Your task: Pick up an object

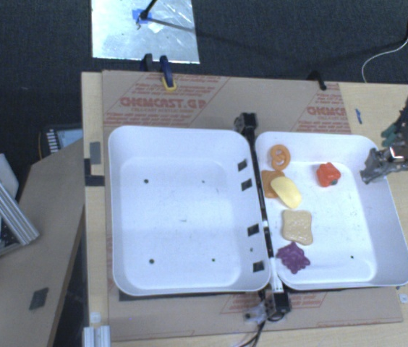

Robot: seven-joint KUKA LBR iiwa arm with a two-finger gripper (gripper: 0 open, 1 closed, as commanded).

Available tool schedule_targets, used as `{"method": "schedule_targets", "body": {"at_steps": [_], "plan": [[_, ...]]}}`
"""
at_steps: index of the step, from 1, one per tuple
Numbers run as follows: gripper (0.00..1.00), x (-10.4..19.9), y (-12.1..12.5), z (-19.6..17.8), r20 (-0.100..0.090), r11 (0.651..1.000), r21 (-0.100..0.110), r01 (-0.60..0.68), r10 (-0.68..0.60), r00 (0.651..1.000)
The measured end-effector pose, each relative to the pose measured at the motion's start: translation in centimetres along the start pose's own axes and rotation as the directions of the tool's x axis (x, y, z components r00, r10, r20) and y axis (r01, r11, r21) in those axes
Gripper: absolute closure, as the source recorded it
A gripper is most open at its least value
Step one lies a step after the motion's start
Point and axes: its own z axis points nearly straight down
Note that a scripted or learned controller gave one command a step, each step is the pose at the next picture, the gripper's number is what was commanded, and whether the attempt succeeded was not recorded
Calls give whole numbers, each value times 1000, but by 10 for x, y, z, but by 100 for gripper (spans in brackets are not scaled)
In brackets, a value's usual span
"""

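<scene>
The right bin (377,223) holds several small items along its left side. An orange pretzel-shaped piece (280,156) lies at the top, with a yellow oblong piece (286,191) below it over an orange scrap. Further down are a beige toast-like piece (297,226) and a purple grape cluster (293,257). A red pepper-like piece (328,174) sits alone near the bin's upper middle. My gripper (372,170) hangs at the bin's upper right rim, right of the red piece and apart from it, with nothing seen in it.
The left bin (128,150) lies beside the right one, joined by a black hinge strip (256,201). A shiny metal plate (144,22) sits beyond the bench. Cardboard (211,96) lies under both bins. A cable (385,53) trails at upper right.
</scene>
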Motion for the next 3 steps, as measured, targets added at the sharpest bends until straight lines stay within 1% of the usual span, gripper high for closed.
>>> {"method": "schedule_targets", "body": {"at_steps": [1,2,3], "plan": [[100,72,-1,-9,0,1000,-2,0,0,1000],[100,142,-1,21,-2,1000,1,5,-5,1000],[100,190,22,-80,-3,1000,-11,4,-4,1000]]}}
